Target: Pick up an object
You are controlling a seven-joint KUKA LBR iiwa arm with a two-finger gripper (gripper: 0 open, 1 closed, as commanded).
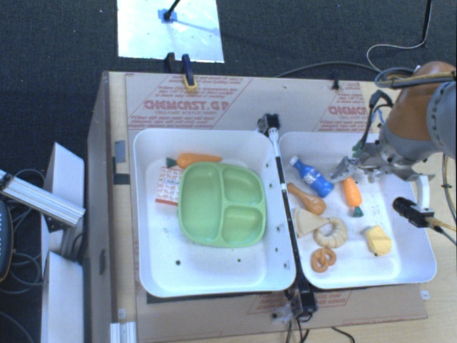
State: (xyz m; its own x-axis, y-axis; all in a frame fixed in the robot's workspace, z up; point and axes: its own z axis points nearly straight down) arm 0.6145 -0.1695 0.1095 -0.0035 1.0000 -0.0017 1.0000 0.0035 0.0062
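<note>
Dark speckled carpet floor (57, 63) across top and left of frame. Pale reflective square sheet (170, 18) lies on it, upper centre. Brown protective-papered bench top (214, 98) printed with red lettering, centre. Silver aluminium extrusion rail (39, 195) at left edge. White cable (389, 48) loops upper right.

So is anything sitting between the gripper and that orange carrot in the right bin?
Nothing visible. The gripper hangs just above the carrot at the back of the right bin, with bare bin floor between them. The blue bottle lies close on the carrot's left and could crowd a descent.
</note>
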